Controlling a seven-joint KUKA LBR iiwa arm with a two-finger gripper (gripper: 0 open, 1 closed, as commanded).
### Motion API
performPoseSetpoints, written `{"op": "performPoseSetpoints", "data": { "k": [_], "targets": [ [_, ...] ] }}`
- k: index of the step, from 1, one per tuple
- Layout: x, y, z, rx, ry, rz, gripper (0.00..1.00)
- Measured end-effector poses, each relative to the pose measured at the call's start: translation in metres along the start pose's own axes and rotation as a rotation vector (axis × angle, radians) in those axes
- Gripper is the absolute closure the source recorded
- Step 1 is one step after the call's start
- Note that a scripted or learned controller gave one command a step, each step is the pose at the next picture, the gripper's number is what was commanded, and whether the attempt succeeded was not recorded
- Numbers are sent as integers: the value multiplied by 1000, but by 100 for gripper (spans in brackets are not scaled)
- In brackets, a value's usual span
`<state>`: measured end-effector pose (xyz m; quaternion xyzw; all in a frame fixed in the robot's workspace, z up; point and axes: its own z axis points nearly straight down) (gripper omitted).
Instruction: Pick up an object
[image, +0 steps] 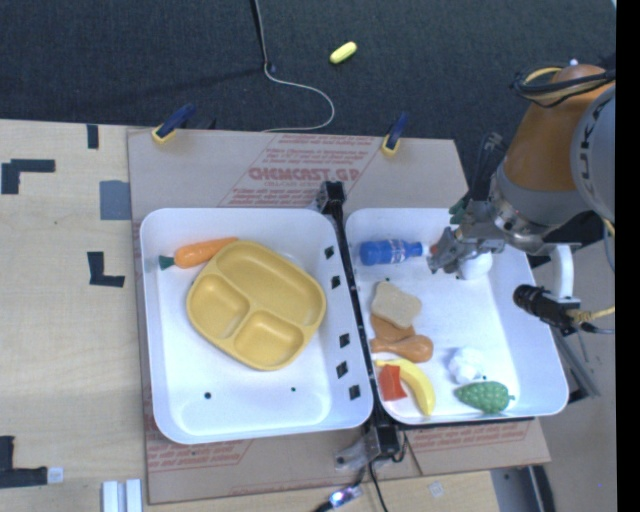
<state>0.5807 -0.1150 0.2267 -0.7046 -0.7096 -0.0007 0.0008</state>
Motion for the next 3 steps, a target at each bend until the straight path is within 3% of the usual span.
{"op": "performPoseSetpoints", "data": {
  "k": [1,3],
  "targets": [
    [49,37,-5,-1,0,-1,100],
    [47,40,-6,1,-3,6,100]
  ]
}}
